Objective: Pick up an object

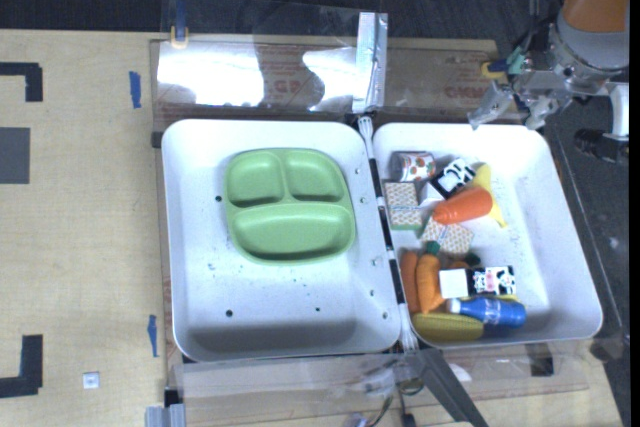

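- Gripper (510, 105) hung above the far right corner of the right bin (560, 245), just past its back rim; you could not tell whether it was apart or together, and nothing showed in its hold.
- Arm (598, 0) reached in from your right, with the orange band sitting above the grey wrist.
- Carrot (466, 206), the larger orange one, lay in the middle of the right bin with its long axis running across the bin, thick end to your right, narrow tip pointing left and slightly toward the near side.
- A second, smaller carrot (428, 281) lay near the left wall of that bin, its long axis running from far to near.
- A blue bottle (488, 312) lay on its side at the near end, long axis across the bin, its pale cap to the left; a yellow corn cob (447, 327) lay just beside it, nearer the front rim.
- Two black-and-white cow-patterned pieces (456, 176) sat in the pile, one by the far end, one (494, 279) just above the bottle.
- In the left bin (190, 245) you had a green divided plate (291, 202), lying flat, two small wells at the far side and one wide well nearer.
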Controlling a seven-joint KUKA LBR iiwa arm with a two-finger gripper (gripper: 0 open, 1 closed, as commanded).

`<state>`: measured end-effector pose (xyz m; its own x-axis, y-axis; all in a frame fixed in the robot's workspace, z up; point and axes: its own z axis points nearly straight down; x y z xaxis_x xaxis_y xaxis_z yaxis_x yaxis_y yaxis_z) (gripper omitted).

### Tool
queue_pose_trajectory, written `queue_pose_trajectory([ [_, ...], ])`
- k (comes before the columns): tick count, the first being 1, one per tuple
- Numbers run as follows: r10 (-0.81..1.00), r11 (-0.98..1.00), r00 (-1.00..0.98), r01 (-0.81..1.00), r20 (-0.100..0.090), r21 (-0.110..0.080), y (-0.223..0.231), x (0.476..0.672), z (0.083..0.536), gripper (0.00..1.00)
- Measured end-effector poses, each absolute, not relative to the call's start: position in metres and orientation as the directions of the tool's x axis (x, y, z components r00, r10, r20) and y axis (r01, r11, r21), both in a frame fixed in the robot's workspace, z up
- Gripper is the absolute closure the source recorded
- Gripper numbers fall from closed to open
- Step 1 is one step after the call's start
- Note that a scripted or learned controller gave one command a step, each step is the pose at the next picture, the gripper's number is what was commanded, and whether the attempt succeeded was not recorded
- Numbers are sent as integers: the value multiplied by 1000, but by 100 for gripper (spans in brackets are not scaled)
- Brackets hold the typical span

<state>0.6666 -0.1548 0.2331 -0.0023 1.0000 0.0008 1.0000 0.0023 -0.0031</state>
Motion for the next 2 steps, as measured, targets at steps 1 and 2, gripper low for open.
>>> queue_pose_trajectory([
  [1,987,158,-158,987,1,-2,-192,667,163,0],
  [2,987,158,-158,987,1,-2,-192,667,163,0],
])
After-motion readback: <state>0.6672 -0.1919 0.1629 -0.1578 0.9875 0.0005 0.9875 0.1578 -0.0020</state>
